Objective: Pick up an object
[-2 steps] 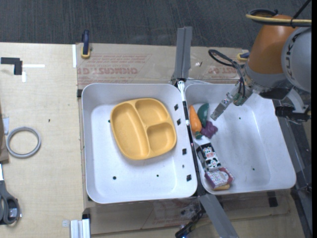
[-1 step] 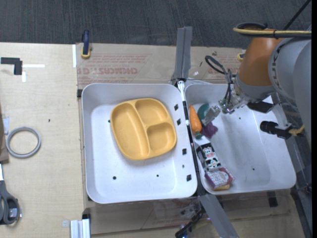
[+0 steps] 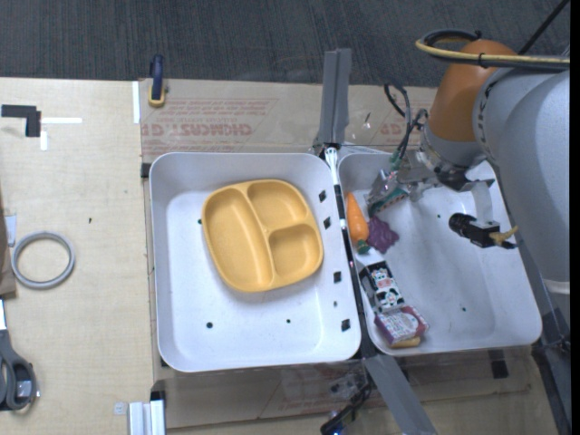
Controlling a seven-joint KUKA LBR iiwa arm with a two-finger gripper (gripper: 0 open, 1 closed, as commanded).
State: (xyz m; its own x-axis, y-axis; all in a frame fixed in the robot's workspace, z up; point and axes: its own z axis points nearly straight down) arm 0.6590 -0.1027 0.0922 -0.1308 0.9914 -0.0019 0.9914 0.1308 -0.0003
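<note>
My bench is pale wood and bears two white bins side by side, the left bin and the right bin. A grey tape ring lies on its left part, with scissors near the edge below.

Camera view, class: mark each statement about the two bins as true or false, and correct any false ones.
1. The yellow divided plate lies in the left bin. True.
2. The carrot lies in the left bin. False: it lies in the right bin, near the divider.
3. The gripper hangs over the right bin. True.
4. The roll of tape sits inside a bin. False: it lies on the bench.
</note>
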